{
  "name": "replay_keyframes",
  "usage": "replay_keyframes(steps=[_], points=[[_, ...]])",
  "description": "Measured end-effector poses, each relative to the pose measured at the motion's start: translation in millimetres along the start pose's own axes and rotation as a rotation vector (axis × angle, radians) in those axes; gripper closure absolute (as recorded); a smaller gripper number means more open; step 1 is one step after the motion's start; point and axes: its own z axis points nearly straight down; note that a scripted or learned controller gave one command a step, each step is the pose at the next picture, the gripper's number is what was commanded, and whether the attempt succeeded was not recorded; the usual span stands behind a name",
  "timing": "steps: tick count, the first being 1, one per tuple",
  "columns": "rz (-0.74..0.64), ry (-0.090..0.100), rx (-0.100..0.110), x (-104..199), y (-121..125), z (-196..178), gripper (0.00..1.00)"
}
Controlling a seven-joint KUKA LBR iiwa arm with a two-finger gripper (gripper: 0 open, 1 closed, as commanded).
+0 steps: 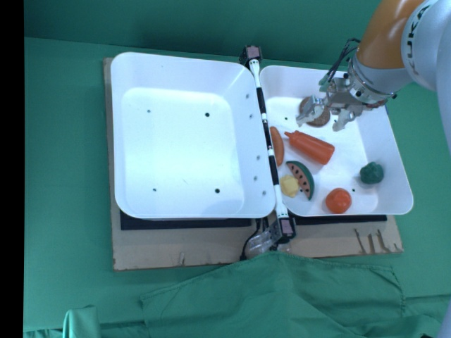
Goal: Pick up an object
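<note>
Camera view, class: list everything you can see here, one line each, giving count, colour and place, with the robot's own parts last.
Shallow plastic bins: 2, white, side by side on the bench.
Toy carrot: 1, orange-red, middle of right bin.
Toy sausage: 1, reddish-orange, right bin's left wall.
Watermelon slice: 1, red with green rind, right bin.
Small round piece: 1, yellow, beside the slice.
Round fruit: 1, orange, right bin's near edge.
Lumpy vegetable: 1, dark green, right bin's right side.
Brown disc: 1, under the gripper.
Gripper: 1, grey metal, over the right bin's far part.
</note>
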Motion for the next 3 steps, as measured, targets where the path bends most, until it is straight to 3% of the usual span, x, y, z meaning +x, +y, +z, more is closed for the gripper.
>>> replay_keyframes(steps=[1, 2, 3], points=[[0.001, -0.005, -0.013, 18, -2, 50, 0.0], [0.003, -0.004, -0.021, 4, -41, 46, 0.0], [-0.002, -0.002, -0.019, 24, -37, -55, 0.0]])
